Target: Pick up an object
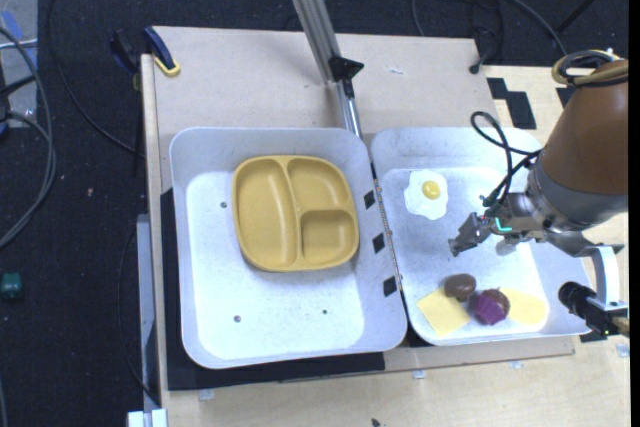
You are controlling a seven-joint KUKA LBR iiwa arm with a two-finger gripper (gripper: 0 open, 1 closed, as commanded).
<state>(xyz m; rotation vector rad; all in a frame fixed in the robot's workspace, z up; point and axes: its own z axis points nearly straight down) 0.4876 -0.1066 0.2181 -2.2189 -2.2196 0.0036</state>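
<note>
In the right bin lie a toy fried egg, a brown round piece, a purple piece and two flat yellow slices. My gripper hangs over the middle of that bin, between the egg and the brown piece, pointing left. Nothing shows between its fingers. The arm's grey and orange body covers the bin's right side.
The left bin holds a yellow divided plate. A metal pole slants up from between the bins. A black cable loops above the wrist. A small clamp sits at the bench's far left corner.
</note>
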